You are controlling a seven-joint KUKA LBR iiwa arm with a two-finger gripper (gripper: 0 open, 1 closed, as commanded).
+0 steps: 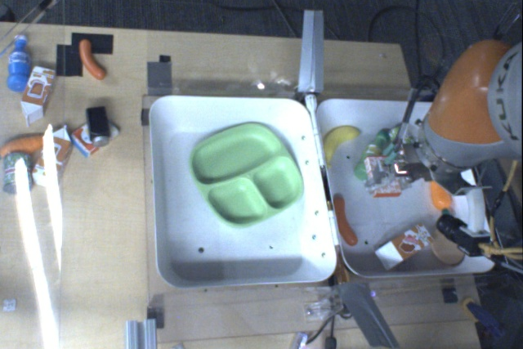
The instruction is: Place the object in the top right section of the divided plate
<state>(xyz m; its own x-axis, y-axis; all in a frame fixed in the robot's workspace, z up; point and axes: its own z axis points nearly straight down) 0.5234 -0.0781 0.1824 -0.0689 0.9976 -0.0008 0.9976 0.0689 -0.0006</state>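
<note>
A smooth, pale green divided plate (245, 172) with rounded corners lies tilted in the left white bin (176, 249), its three moulded sections all bare. The right white bin (359, 257) holds the loose things: a rounded yellow-green fruit (339, 139) near the dividing wall, a slim glossy sausage (345, 221) lying along that wall, a crumpled green-and-white packet (377, 159) with printed wrapping, a small orange piece (440, 195), and a brown-and-white carton (404, 245) at the near edge. Which of these is the object to be placed is unclear, but all sit in the right bin, well apart from the plate.

The grey arm (474, 106), its broad orange band uppermost, reaches in from the right and bends down over the right bin. The gripper (400, 163) sits low amid the packet and clutter; glare and overlap make it impossible to tell whether it grasps anything. On the wooden bench (114, 200), left, lie another sausage (92, 61) and a blue bottle (18, 61).
</note>
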